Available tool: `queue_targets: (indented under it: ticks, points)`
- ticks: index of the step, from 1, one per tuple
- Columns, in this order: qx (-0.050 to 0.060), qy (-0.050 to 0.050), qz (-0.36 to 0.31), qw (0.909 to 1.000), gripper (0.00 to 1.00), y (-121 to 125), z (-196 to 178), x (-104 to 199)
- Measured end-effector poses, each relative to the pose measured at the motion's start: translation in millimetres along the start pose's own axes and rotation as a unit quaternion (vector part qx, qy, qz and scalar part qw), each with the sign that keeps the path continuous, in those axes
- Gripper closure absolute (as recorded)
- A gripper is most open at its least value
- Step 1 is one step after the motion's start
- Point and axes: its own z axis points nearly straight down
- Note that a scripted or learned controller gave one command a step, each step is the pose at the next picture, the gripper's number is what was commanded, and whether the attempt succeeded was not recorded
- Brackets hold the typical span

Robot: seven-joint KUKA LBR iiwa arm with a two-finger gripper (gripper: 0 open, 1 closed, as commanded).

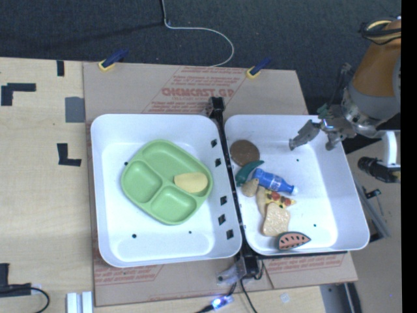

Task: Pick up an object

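Above the right white bin's [339, 194] far right rim, the grey two-finger gripper [317, 137] hangs, fingers spread apart, gripping nothing. Below it, well apart, a blue plastic bottle [274, 182] lies among toy foods near the bin's left wall.

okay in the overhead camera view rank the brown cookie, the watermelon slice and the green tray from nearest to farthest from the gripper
1. Brown cookie, upper left of the right bin, nearest the gripper.
2. Watermelon slice, right bin's front edge.
3. Green tray, in the left bin, farthest.
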Motion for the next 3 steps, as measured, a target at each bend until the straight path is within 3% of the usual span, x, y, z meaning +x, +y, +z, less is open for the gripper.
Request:
queue_targets:
  ticks: [1, 2, 3]
  points:
    - [0.005, 0.002, 0.004, 1.0000, 0.00, -75.8, 124.0, -34.0]
    - [-0.001, 0.000, -0.002, 1.0000, 0.00, -87.0, 127.4, 56.7]
    - [-0.007, -0.005, 0.003, 1.0000, 0.00, -118.9, 124.8, 83.8]
